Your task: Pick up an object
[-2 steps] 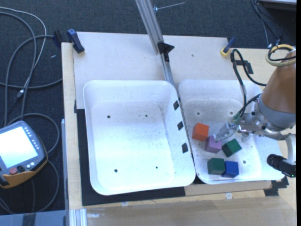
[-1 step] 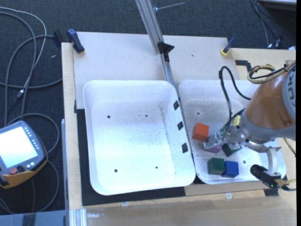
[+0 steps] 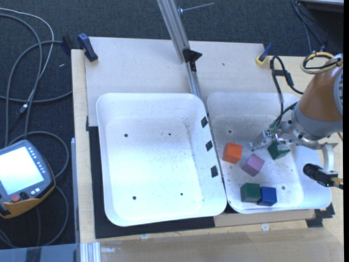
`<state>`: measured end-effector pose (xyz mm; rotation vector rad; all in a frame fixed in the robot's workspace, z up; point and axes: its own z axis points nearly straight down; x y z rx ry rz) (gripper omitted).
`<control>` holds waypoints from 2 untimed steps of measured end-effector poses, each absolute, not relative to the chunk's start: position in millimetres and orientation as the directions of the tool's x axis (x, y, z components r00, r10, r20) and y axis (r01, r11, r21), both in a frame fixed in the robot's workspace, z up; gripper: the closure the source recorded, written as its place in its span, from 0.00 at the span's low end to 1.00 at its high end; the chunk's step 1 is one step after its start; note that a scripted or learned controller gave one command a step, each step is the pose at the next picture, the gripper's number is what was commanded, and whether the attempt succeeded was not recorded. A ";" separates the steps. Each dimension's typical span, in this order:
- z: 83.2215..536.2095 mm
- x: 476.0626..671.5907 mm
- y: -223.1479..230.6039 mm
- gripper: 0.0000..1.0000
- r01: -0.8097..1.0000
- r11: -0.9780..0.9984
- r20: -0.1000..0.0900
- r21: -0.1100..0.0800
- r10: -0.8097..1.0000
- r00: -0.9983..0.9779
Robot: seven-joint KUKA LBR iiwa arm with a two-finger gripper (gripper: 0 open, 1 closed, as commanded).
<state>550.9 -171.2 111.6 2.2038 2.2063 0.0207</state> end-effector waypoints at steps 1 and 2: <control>104.4 517.0 -133.8 0.00 1.000 -0.001 -0.002 0.013 1.000 0.001; 124.7 531.3 -121.4 0.00 1.000 0.003 0.000 0.003 1.000 -0.003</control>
